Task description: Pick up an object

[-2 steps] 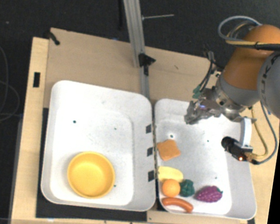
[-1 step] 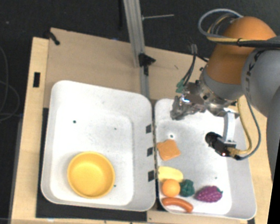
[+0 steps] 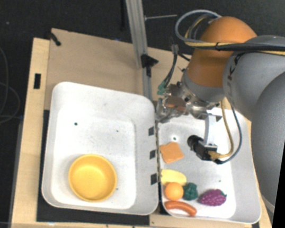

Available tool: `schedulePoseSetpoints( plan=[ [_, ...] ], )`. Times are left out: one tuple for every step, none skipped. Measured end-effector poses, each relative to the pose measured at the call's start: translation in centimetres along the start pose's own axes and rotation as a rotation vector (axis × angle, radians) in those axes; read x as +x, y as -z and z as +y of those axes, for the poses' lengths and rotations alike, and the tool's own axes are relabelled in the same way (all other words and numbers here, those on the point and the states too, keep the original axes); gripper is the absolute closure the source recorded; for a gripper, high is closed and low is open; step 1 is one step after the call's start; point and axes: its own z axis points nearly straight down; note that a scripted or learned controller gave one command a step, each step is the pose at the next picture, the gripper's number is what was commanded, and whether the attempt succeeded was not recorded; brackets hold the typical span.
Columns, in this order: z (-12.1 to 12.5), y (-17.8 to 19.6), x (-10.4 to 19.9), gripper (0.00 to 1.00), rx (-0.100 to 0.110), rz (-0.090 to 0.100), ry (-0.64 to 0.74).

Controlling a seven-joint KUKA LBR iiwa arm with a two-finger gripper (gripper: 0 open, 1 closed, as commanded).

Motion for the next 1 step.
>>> schedulePoseSetpoints(
  plan=[
    [-0.36, 0.73, 5.23, 1.0, -0.001, 0.001, 0.003]
  ],
)
